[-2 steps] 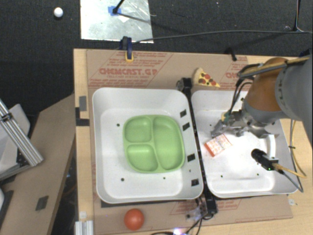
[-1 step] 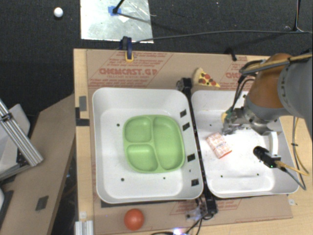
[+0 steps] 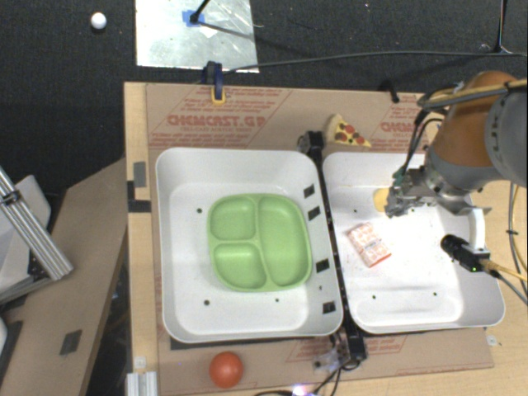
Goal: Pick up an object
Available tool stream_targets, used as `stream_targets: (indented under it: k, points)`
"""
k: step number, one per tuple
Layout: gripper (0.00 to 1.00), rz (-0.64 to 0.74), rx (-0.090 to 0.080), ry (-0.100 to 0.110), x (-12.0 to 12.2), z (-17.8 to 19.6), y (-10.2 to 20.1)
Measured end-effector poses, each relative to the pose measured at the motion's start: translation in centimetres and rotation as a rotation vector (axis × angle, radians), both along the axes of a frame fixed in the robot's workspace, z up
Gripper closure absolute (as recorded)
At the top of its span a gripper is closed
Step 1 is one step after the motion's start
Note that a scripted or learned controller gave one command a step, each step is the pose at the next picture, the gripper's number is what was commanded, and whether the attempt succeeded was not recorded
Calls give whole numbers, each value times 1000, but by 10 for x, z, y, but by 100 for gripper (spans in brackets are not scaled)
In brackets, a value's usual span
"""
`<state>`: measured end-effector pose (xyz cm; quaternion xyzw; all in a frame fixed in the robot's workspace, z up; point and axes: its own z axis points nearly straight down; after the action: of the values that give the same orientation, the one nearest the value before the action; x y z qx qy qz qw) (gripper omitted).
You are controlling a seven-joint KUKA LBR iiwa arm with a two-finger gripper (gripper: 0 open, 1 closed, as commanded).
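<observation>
We see the end effector low beside a small yellow rounded object near the right white bin's far edge; its grip we cannot tell. We judge that object light, smooth and liable to roll, best pinched across its middle.

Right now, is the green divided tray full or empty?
Empty. The green tray lies flat in the left bin, and all three of its compartments show bare green bottoms with nothing inside.

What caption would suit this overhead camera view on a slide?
Robot claw poised over a small yellow object in the right bin; green divided tray in the left bin.
</observation>
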<state>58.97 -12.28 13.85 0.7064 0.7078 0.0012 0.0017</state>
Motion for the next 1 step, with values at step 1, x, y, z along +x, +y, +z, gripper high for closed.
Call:
stream_targets:
  k: [1]
  points:
    - [100, -2, 0, -2, -9, 55, -2]
